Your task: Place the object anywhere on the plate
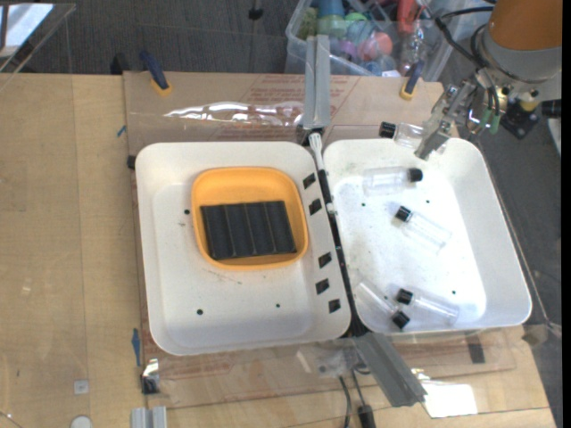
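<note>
An orange plate (207, 192) lies in the left bin (169, 310). A black ridged rectangular object (248, 230) rests flat on it, inside the rim. My gripper (428, 145) hangs over the back edge of the right bin (500, 266), far from the plate and to its right. It points down and to the left, beside a clear vial (400, 132) lying on that bin's back rim. I see nothing held in it.
Several clear vials with black caps lie in the right bin: one at the back (390, 179), one in the middle (421, 225), two at the front (428, 304). A divider with black tabs (323, 239) separates the bins. A box of colourful items (375, 16) stands behind.
</note>
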`<action>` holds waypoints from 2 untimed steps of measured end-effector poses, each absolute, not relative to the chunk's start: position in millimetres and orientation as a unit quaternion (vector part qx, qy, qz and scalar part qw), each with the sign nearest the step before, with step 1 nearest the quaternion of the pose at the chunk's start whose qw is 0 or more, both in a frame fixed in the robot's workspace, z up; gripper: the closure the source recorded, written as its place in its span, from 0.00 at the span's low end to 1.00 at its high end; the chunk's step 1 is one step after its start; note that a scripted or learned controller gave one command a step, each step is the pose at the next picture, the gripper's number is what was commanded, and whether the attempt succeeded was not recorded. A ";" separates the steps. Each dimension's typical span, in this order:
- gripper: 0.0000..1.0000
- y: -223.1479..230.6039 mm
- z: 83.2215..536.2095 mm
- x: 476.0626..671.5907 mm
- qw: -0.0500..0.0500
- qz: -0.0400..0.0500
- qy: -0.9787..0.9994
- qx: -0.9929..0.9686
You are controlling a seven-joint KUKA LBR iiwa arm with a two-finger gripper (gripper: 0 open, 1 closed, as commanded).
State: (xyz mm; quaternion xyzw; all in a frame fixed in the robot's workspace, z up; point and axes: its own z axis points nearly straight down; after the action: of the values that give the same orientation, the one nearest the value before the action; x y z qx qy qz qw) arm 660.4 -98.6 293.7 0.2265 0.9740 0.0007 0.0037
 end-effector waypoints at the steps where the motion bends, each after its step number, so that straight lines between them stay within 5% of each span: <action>1: 1.00 -138.1 297.8 659.2 0.005 0.000 0.999 0.050; 2: 1.00 -224.8 423.7 652.4 0.005 -0.001 0.999 0.051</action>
State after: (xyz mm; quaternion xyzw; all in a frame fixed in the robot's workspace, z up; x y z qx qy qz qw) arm 652.4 -224.8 423.7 0.0513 0.9987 -0.0006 0.0050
